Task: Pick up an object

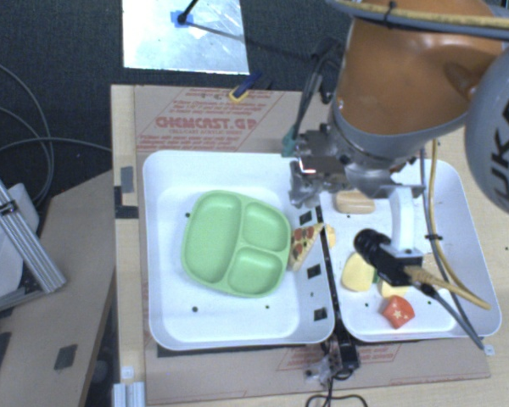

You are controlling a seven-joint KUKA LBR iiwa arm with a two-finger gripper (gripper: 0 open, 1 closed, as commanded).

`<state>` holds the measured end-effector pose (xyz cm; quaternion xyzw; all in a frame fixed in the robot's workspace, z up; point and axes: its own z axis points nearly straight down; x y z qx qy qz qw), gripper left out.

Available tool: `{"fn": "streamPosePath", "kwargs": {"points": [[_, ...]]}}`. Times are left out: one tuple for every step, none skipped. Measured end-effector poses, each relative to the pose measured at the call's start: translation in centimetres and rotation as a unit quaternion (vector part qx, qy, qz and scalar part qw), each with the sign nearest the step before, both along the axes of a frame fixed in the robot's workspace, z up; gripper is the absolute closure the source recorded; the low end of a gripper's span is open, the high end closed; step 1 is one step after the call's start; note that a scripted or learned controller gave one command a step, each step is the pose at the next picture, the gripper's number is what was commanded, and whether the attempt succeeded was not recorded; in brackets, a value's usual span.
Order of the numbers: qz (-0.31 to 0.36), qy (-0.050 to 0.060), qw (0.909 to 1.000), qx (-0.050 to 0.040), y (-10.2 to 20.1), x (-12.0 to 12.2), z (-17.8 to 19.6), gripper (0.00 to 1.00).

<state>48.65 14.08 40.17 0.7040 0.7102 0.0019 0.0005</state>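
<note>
Pick not yet done: gripper (301,192) is being held low where the 2 bins meet, just above a pizza-slice toy (303,244) lying at the view-left bin's (165,227) right edge. Nothing is being lifted; whether it's open or closed can't be told.

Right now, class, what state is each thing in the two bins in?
green tray: right way up, flat in left bin, compartments bare
pizza slice: resting against left bin's right wall
tan piece: lying in right bin, partly hidden
yellow piece: lying in right bin
red piece: lying near right bin's front edge
</note>
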Motion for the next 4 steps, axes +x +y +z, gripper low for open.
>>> {"fn": "streamPosePath", "kwargs": {"points": [[0.001, -0.001, 1.0000, -0.0002, -0.3, 0.1, 1.1, 1.00], [0.004, -0.003, 1.0000, 0.0000, -0.2, 0.2, 2.2, 1.00], [0.007, -0.004, 1.0000, 0.0003, -0.2, 0.2, 3.3, 1.00], [0.010, -0.005, 0.9999, 0.0004, -0.2, 0.3, 4.4, 1.00]]}}
